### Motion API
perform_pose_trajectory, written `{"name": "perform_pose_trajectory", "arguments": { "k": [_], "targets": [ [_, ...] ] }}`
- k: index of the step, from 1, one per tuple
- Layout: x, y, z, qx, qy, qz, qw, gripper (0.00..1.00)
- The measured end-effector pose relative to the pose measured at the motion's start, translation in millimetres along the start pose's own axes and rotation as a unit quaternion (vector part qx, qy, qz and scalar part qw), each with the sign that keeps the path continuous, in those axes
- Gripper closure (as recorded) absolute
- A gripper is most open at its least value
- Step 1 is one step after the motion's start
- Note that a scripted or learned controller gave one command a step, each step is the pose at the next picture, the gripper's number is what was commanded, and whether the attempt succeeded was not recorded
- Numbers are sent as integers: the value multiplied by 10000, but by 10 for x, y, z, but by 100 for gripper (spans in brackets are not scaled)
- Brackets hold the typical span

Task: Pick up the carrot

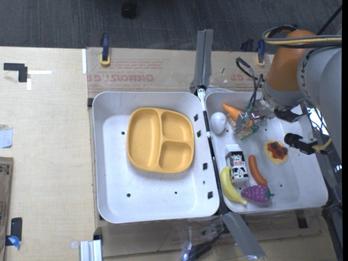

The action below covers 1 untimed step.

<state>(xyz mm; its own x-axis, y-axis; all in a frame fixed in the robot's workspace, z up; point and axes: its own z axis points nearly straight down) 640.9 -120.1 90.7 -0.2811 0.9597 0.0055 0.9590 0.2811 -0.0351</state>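
Standing on a wooden bench (43, 145) over dark carpet, two bins; carrot (232, 112) touches the gripper (246, 125), grip state unclear.

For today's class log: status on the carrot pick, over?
Gripper low over carrot, right bin. Carrot on bin floor, not lifted. White egg close beside it.

Bright, even light from overhead fills the scene. The white bins (109, 162) look nearly washed out, with soft shadows along their inner walls. The yellow plate (160, 140) casts only a faint shadow. Focus is fair, though small things beside the plate look slightly grainy.
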Motion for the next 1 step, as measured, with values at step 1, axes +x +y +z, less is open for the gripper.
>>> {"name": "perform_pose_trajectory", "arguments": {
  "k": [1],
  "targets": [
    [791,388,-989,-158,-35,-433,9989,100]
  ]
}}
